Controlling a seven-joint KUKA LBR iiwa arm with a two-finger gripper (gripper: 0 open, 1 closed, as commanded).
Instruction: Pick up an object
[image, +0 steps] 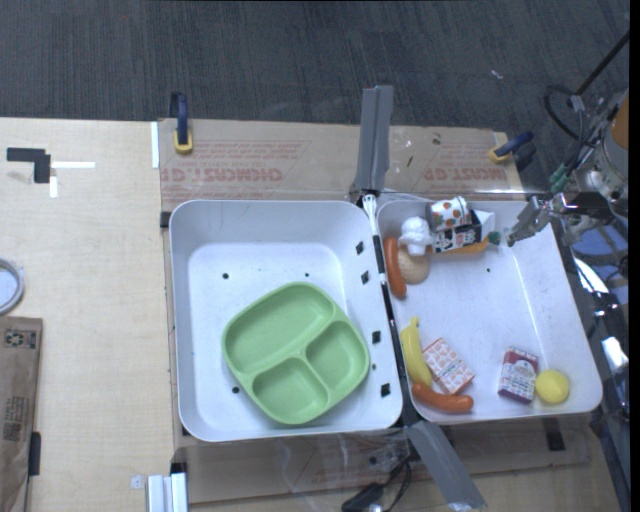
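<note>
My gripper (524, 224) hangs over the far right rim of the right bin (500, 300), with the arm behind it at the view's right edge. Nothing shows in its grasp. Just left of it, in the bin's far corner, lie a white cup with orange dots (449, 212), a small carton (462, 237), a white figure (414, 233) and a tan roll (412, 265). An orange sausage (395, 267) lies along the left wall. Near the front sit a banana (414, 351), a red-patterned box (447, 364), a red sausage (441, 401), a small red carton (518, 374) and a lemon (551, 386).
The left bin (200, 300) holds a green divided plate (296, 352). A grey post (374, 140) stands behind the seam between the bins. Clamps (180, 122) grip the cardboard at the back. The middle of the right bin is bare white floor.
</note>
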